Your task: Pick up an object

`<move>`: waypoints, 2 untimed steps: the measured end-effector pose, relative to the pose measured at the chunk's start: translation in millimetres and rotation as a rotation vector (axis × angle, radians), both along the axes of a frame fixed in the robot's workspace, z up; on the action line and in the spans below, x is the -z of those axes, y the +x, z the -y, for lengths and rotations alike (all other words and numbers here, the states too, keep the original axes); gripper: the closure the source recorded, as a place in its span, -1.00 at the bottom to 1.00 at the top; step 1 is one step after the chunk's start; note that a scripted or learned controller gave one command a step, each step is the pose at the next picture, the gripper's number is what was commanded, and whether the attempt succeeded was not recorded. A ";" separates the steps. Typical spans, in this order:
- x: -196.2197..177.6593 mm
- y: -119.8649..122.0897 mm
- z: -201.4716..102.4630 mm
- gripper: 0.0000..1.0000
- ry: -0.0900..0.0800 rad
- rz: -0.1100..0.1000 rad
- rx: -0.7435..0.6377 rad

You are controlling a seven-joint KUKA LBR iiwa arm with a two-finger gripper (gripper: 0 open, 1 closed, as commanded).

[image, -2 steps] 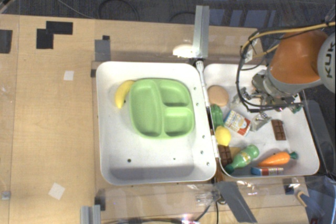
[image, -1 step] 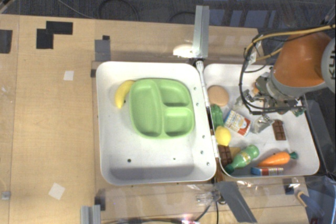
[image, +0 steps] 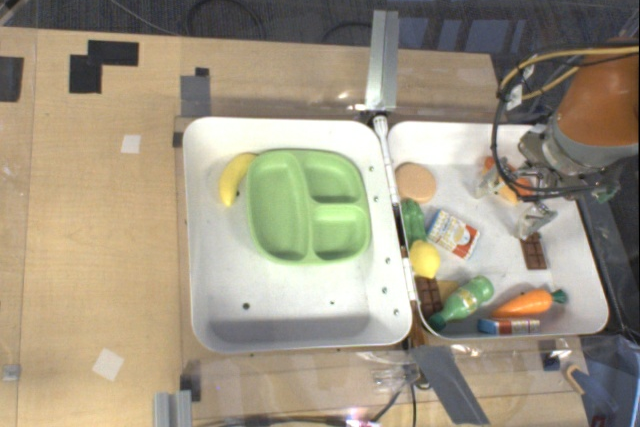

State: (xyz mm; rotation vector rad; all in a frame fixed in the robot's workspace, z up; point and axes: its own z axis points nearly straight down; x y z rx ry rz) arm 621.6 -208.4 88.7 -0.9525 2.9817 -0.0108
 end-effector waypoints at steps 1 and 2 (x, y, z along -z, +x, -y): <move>-0.9 -13.6 -84.9 -1.00 0.002 0.002 -0.189; -2.1 -33.7 -121.6 -1.00 0.001 0.005 -0.051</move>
